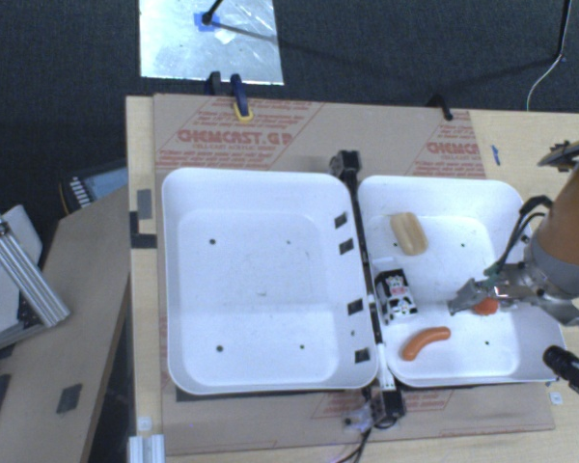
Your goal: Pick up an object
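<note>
Around my counter (299, 123) the floor (58, 46) is dark blue-grey carpet. The counter top is pale wood under a brown printed cardboard sheet (405, 133). Beyond its far edge a shiny square metal plate (210, 27) lies on the carpet, a bit of blue tape (205, 22) at its middle, catching even overhead light. A thin white cable (560, 37) hangs at the upper right. At the left stand aluminium framing bars (14, 268) and a lower wooden surface (82, 326).

I watch through one fixed camera above the bench, looking down at a slant. It frames both shallow white plastic bins (261, 196) fully, from moderately far.
</note>
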Robot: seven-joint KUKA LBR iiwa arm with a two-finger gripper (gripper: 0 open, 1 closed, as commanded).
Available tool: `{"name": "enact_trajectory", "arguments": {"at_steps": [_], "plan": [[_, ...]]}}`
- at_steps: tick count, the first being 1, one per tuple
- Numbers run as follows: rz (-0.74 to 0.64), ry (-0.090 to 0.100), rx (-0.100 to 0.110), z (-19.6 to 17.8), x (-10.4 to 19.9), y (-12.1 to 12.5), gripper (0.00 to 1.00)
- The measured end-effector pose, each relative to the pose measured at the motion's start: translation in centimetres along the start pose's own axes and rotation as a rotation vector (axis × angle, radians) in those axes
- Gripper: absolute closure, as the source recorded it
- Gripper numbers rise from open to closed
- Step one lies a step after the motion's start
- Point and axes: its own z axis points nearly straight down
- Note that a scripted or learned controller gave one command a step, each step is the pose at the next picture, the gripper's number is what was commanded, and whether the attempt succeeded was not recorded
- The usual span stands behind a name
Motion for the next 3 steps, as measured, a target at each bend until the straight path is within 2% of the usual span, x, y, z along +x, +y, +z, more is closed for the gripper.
{"name": "enact_trajectory", "arguments": {"at_steps": [1, 2, 3], "plan": [[-0.006, -0.002, -0.008, -4.6, -0.2, 0.2, 0.00], [0.000, -0.002, -0.002, 7.2, -5.1, 1.5, 0.00], [-0.008, -0.005, -0.015, -4.8, -4.9, 4.8, 0.00]]}}
